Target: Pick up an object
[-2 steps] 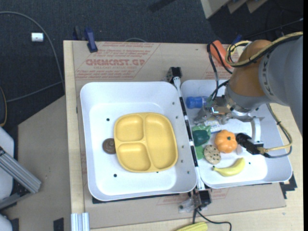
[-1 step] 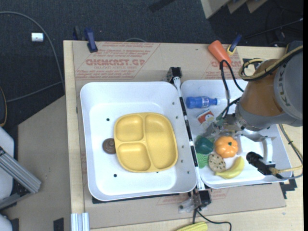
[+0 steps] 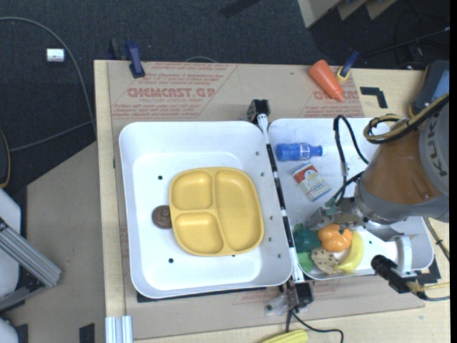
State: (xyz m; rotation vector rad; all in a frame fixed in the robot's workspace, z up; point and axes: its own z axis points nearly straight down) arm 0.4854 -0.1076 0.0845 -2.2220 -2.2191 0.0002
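The bench bears bins; end effector above an orange.

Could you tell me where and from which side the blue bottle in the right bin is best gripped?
Probably from straight above, fingers closing across the middle of the blue bottle. It lies on its side, its length running left to right, apart from the small carton below it, so its long sides look free.

1. The single camera sits fixed above the bench, looking down at a slant.
2. It takes in both white bins whole, from fairly far.
3. The arm enters from the right.
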